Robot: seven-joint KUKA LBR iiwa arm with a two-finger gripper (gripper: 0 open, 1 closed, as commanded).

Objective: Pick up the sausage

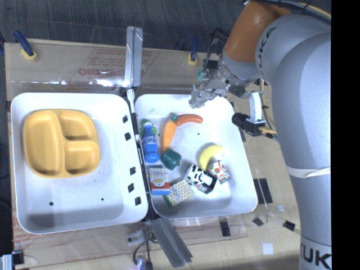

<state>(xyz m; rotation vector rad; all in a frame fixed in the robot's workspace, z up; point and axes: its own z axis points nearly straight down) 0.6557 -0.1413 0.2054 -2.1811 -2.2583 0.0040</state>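
The sausage [189,118], a short reddish-orange link, lies in the far part of the right bin [239,190], next to the tip of an orange carrot [167,135]. My gripper [200,98] hangs over the bin's far edge, just above and slightly right of the sausage. Nothing shows in its grasp. From this angle I cannot make out how its jaws stand.
The right bin also holds a blue bottle [149,143], a green block [171,159], a yellow ball [209,153], a black-and-white toy [201,179], a small can [221,172] and two packets [181,192]. A yellow divided plate [61,141] sits in the left bin [79,207].
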